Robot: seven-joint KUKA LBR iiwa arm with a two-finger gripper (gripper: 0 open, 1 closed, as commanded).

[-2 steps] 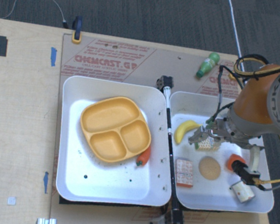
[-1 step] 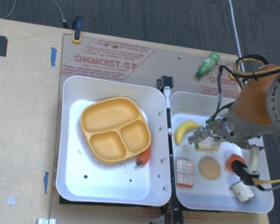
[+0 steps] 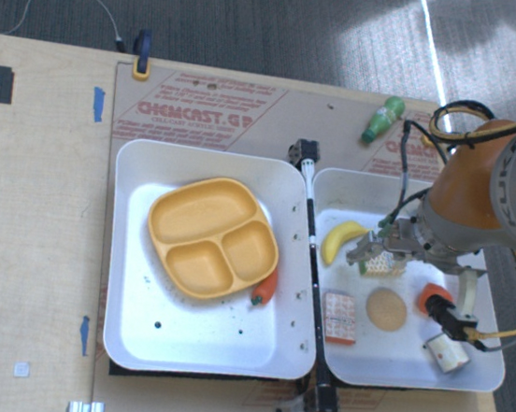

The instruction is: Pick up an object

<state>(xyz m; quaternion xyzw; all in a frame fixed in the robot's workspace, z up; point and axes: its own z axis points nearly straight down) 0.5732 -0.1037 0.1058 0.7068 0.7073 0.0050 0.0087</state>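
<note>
Gripper [image 3: 379, 254]: low over right bin [image 3: 491, 372], centre-right of frame, above a small pale block [image 3: 380, 263]; grip state cannot be told. Pickable items nearby: banana [image 3: 340, 239], round cookie [image 3: 386, 310], packet [image 3: 340, 317]. Yellow divided plate [image 3: 213, 237], left bin [image 3: 124, 324].
</note>
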